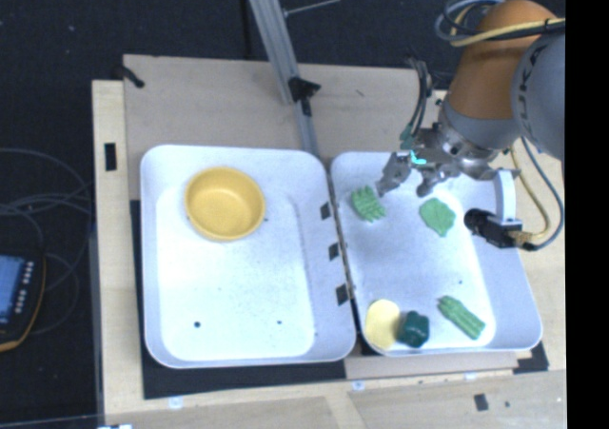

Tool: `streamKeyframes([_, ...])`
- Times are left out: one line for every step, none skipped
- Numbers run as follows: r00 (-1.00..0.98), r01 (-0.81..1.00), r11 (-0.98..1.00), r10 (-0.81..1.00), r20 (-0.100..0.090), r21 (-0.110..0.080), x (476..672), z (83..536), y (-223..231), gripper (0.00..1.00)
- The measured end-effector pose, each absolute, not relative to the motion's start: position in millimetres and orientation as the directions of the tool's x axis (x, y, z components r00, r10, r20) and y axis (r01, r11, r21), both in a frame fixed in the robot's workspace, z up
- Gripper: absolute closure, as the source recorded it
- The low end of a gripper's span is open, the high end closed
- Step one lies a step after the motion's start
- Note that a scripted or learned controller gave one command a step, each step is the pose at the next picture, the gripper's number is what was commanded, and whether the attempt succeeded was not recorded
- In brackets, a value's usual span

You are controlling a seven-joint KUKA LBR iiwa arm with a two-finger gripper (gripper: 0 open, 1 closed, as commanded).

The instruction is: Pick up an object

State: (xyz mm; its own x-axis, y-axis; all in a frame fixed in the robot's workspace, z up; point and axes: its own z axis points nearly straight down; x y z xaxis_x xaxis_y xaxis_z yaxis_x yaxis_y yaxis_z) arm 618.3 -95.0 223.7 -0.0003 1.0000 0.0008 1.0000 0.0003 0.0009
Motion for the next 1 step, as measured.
streamKeyframes([0.000, 1.000, 0.000, 1.000, 0.001, 0.001, 618.3, 223.6, -95.0, 0.00])
